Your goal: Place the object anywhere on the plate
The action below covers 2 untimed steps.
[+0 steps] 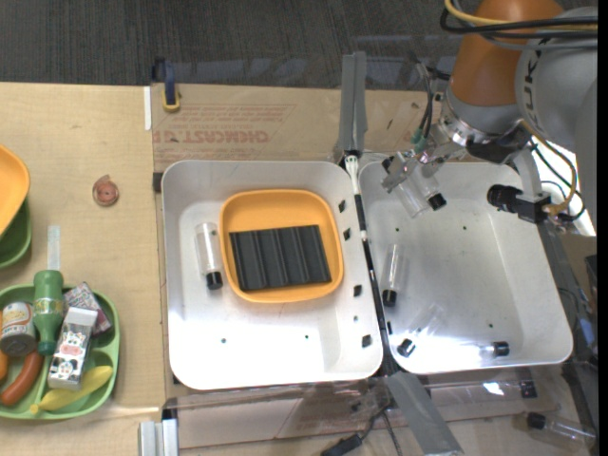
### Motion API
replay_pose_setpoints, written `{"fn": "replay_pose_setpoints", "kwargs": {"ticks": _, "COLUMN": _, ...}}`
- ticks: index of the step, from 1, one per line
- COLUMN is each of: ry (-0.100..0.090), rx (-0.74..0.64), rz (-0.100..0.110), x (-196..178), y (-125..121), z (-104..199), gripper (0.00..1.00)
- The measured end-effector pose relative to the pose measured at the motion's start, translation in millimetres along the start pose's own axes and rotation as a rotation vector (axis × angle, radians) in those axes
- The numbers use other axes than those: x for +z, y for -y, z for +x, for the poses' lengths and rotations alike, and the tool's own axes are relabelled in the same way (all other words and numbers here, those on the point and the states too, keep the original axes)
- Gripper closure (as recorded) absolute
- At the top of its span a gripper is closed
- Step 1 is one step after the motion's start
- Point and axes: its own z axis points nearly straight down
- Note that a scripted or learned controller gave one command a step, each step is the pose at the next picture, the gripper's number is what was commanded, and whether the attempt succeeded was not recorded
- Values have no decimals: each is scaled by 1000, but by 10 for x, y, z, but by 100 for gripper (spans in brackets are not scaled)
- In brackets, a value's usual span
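- Hanging over the far left corner of the right bin (pixel 532 350), the pincer (pixel 410 171) sits under the orange band (pixel 494 41) of the grey arm (pixel 565 74); I cannot tell if it is open or closed.
- A clear vial (pixel 421 196) with a black cap is just below the pincer, on its right side. I cannot tell if the pincer touches or grips it.
- Nearer to me than the pincer, three more capped vials lie in the same bin: one (pixel 390 275) along the left wall and two at the near edge.
- To the left of the pincer, in the left bin (pixel 190 350), is the orange plate (pixel 280 207). A black ribbed block (pixel 280 257) lies on it.
- Another clear vial (pixel 207 253) lies just beside the plate, on the side away from the pincer.
- Behind the left bin is a cardboard sheet (pixel 247 122) with red print. It is upside down to me and I cannot read it surely.
- Far left of the pincer, a green tray (pixel 104 373) holds toy food and a green bottle (pixel 47 302); the labels there are too small to read.
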Motion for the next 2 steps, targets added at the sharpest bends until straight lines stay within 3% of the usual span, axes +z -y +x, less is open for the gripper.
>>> {"fn": "replay_pose_setpoints", "kwargs": {"ticks": 1, "ry": 0, "rx": -96, "rz": 1, "x": 6, "y": -98, "z": 257, "gripper": 100}}
{"fn": "replay_pose_setpoints", "kwargs": {"ticks": 2, "ry": 0, "rx": -305, "rz": -2, "x": -3, "y": -68, "z": 452, "gripper": 100}}
